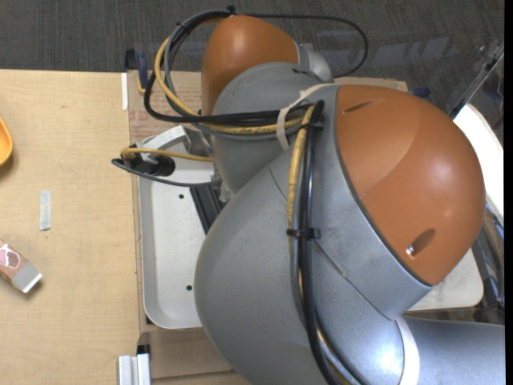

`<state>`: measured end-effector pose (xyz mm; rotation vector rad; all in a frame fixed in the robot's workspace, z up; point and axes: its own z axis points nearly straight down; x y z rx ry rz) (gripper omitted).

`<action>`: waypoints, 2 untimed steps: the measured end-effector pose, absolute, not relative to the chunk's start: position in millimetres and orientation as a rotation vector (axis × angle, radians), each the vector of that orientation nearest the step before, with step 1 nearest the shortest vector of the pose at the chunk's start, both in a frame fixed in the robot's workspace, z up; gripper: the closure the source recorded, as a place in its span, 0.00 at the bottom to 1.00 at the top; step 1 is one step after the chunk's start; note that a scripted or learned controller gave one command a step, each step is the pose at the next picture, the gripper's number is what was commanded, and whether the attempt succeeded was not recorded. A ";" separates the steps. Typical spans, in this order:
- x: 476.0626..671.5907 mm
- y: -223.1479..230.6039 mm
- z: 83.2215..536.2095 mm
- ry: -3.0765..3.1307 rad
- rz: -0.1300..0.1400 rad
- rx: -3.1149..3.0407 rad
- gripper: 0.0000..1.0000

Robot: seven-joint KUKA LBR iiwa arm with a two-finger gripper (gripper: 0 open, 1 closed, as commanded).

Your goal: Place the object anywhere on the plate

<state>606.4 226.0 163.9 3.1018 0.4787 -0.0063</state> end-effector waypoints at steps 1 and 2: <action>555.3 225.9 119.1 0.396 -0.005 3.113 1.00; 632.6 226.3 114.0 0.437 -0.004 3.110 1.00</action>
